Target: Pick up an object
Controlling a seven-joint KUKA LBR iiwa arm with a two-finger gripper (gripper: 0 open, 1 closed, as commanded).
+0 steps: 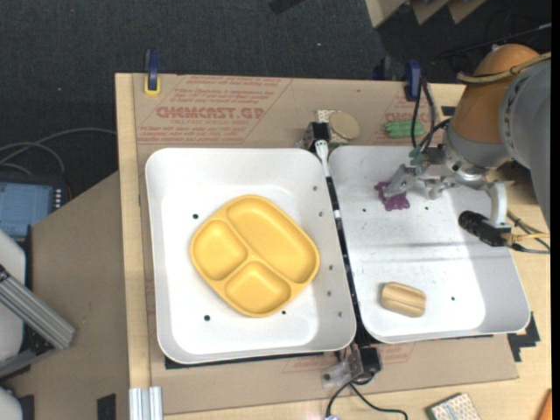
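A small purple object (393, 196) lies in the upper left part of the right bin (490, 313). A tan, bread-like block (402, 298) rests near that bin's front edge. My gripper (413, 185) hangs low over the upper part of the right bin, just right of the purple object. Its fingers are spread open, and the left fingertip (390, 185) is at the purple object's top edge. Nothing sits between the fingers. A yellow divided plate (254, 254) lies in the middle of the left bin (166, 191).
The arm (490, 116) comes in from the upper right, with black cable and a connector (479, 226) over the right bin's right side. A green piece (401, 129) and a round tan disc (345, 127) lie on the board behind the bins.
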